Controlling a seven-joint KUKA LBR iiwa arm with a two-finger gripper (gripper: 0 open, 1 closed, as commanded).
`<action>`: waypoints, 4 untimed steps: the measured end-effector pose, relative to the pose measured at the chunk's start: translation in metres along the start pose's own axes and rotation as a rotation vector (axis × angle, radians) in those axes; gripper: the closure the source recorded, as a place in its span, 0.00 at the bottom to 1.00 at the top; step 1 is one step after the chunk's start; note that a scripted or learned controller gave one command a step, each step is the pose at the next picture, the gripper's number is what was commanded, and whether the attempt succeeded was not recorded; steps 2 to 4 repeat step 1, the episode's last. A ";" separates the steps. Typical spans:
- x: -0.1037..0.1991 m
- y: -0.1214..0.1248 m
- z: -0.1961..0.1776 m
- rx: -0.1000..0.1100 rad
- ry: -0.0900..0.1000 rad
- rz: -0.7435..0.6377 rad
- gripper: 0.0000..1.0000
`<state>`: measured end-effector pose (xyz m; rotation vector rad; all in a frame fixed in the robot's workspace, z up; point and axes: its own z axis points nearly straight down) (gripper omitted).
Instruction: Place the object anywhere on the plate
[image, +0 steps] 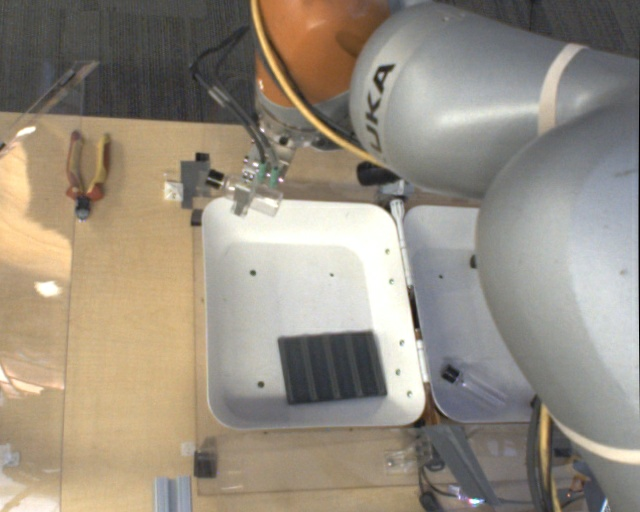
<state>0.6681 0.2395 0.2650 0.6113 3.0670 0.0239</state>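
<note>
Plate (332, 366), dark and ribbed, lies well apart from the pincer (258, 190), whose grip cannot be told, so a drop could be missed.

A ridged plate (332, 367) lies in the left bin (228, 300); the right bin (440, 300) sits beside it; pliers (87, 172) lie far left on the bench (130, 350).

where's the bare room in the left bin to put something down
The left bin is bare across its far half and down its left side, beside the dark ribbed plate near the front wall. The far left corner is crowded, with the gripper hanging over it.
</note>
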 end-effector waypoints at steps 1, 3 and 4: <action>-0.001 0.001 -0.010 -0.003 -0.003 -0.001 1.00; -0.001 0.001 -0.010 -0.003 -0.003 -0.001 1.00; -0.001 0.001 -0.010 -0.003 -0.003 -0.001 1.00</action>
